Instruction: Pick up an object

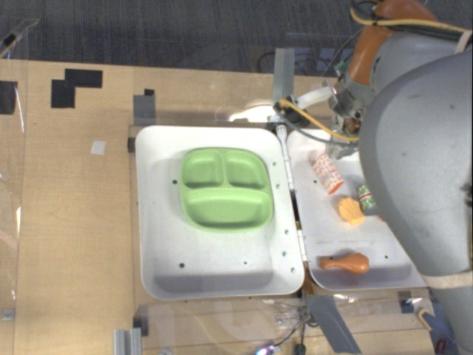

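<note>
Small things are lying in the right bin [384, 268] while the arm [421, 154] is looming over it

A red-and-white packet [327, 173], an orange lump [351, 211], a green can [366, 196] and a brown drumstick-shaped toy [344, 262] are sitting there, well apart; a green divided plate [225, 188] is resting in the left bin [159, 272] on the wooden bench [66, 220]. The grey arm is covering the bin's right side, and I cannot tell how its gripper is set
</note>
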Controlling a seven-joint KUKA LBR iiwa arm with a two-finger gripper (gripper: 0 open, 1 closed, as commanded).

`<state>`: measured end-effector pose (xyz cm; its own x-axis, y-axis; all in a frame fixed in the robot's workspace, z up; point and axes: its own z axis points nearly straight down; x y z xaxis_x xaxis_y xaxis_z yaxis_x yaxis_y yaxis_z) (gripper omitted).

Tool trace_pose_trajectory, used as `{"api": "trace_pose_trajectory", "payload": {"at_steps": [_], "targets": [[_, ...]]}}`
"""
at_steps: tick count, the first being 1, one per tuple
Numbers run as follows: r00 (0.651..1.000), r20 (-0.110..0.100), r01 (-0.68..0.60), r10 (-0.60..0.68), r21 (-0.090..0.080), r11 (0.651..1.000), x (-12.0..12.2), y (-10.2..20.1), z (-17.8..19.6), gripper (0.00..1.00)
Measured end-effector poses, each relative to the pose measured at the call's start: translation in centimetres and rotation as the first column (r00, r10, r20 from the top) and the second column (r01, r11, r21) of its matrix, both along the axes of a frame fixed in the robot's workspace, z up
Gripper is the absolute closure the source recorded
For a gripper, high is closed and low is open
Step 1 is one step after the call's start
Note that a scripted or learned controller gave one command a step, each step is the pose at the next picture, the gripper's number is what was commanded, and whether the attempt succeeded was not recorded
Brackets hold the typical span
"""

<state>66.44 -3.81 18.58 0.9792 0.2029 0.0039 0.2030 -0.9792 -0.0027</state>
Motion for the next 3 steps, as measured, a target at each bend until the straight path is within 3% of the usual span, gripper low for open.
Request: {"api": "trace_pose_trajectory", "payload": {"at_steps": [1,2,3], "targets": [[1.0,0.001,0.0,0.0,-0.001,1.0,-0.2,0.3,9.3,1.0],[1.0,-0.003,-0.002,0.002,-0.003,1.0,-0.1,-2.8,0.8,1.0],[1.0,-0.002,-0.003,0.003,-0.002,1.0,-0.1,-1.8,0.0,1.0]]}}
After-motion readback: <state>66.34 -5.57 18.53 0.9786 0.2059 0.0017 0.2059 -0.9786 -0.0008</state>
